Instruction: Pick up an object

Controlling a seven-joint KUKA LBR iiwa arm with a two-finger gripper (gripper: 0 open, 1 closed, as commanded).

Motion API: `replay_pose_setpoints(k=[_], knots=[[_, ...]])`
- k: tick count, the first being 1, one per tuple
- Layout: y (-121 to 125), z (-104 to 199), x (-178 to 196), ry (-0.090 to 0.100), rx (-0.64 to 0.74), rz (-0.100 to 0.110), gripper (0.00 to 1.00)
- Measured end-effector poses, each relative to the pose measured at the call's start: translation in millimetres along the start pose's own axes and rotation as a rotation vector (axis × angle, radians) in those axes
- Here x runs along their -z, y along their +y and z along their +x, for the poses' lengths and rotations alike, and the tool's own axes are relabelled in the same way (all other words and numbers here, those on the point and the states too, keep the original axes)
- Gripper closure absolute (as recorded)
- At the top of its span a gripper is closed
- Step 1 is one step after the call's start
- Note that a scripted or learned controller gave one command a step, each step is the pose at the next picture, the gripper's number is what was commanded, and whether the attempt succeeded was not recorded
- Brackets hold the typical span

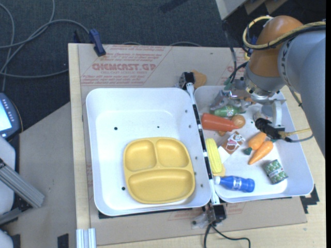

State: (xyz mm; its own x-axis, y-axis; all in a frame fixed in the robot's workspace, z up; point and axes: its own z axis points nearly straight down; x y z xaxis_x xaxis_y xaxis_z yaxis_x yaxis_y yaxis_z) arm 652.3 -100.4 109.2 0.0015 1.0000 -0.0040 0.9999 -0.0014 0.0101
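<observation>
- Over the far end of the right bin [297,182], my claw [235,98] hangs low above a green item [226,110] at the top of the toy-food pile; whether it is spread or pressed together, I cannot tell from this angle.
- Candidates for the pick lie crowded in that bin: a red-orange hot dog [220,122] just beside the green item, a small printed packet [234,142], two carrots [259,146], a green can [274,171], a blue bottle [235,183] and a corn cob [213,156] against the divider.
- Left bin [103,112] carries a yellow divided plate [158,170], well apart from my reach.
- Risk, as I judge it: the green item and hot dog sit so close that a descent could catch both, or nudge one aside and leave me with nothing.
- Another worry: the bin wall is near, and a slightly off approach could strike it.
</observation>
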Motion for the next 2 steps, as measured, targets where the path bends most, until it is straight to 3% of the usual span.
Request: replay_pose_setpoints(k=[1,2], knots=[[-70,4,-25,0.005,-0.001,0.018,0.0],[-100,-16,-24,0.005,-0.002,0.014,0.0]])
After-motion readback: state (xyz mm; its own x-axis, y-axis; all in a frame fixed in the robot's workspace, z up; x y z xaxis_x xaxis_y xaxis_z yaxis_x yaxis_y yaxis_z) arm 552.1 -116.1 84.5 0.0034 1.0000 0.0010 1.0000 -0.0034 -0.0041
